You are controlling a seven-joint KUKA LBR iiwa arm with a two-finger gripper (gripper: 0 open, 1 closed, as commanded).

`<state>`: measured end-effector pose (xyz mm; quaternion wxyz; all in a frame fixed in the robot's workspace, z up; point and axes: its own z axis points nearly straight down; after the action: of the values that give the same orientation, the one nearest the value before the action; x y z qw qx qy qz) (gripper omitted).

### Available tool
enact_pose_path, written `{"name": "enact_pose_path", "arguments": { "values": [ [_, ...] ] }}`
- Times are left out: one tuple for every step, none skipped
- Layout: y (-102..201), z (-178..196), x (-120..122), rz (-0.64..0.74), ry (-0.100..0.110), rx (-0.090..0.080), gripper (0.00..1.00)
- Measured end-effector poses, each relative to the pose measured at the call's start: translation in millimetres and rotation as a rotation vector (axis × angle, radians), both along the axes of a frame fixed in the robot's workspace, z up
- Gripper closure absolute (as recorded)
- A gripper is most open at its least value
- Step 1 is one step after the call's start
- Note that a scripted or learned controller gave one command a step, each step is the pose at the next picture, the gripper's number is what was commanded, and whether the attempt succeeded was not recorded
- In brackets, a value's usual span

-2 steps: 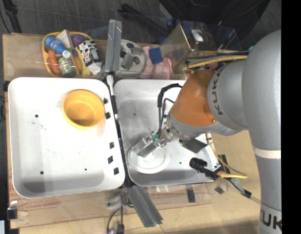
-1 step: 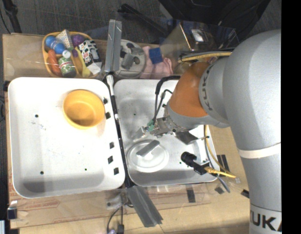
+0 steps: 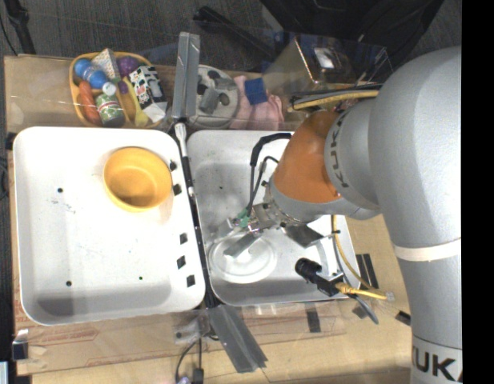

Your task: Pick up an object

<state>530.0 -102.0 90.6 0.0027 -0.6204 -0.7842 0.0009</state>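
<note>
A yellow bowl sits upright in the left bin, near its back right corner. In the right bin, a round white plate lies by the front wall. My gripper hangs low in the right bin, just over the back edge of the plate, with the arm's orange band above it. A small green-and-white piece shows at the gripper's tip, and I cannot make out what it is. The wrist hides the right part of the bin.
Behind the bins stand a yellow basket of small toys and bottles, a grey device, a blue block and a pink cloth. A ridge with black clips divides the two bins.
</note>
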Motion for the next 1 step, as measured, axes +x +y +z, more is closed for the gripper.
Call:
{"name": "enact_pose_path", "arguments": {
  "values": [
    [0.3, 9.9, 0.7, 0.004, 0.001, 0.001, 1.00]
  ]
}}
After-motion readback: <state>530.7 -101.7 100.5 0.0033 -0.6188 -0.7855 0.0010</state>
